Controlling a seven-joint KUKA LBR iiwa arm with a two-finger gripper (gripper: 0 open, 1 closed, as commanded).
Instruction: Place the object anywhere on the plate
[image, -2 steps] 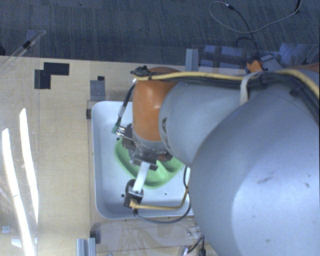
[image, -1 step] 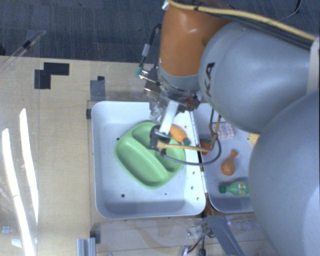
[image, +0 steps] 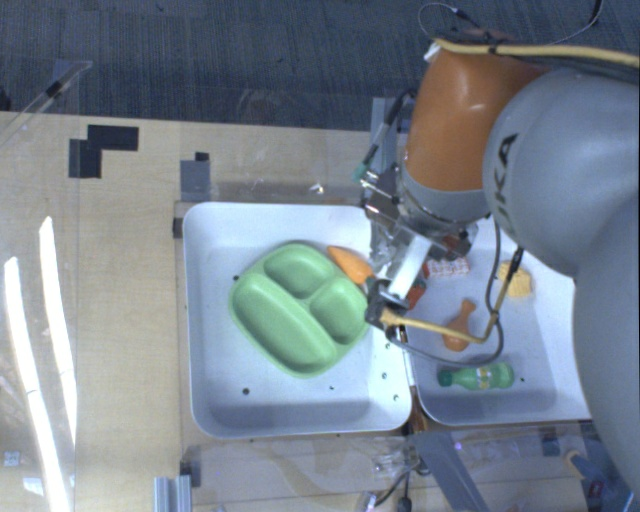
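Observation:
A green divided plate (image: 300, 308) lies tilted in the left white bin (image: 215, 400). An orange, carrot-like object (image: 349, 263) sits at the plate's upper right rim, partly over the edge. My gripper (image: 383, 262) hangs right beside that orange object, on its right, above the seam between the two bins. The wrist and arm cover the gripper's tip, and whether it touches the orange object is hidden.
The right bin (image: 560, 400) holds a green bottle (image: 477, 377), an orange piece (image: 458, 326), a yellow item (image: 519, 285) and a red-and-white item (image: 446, 268). The big grey arm covers much of that bin.

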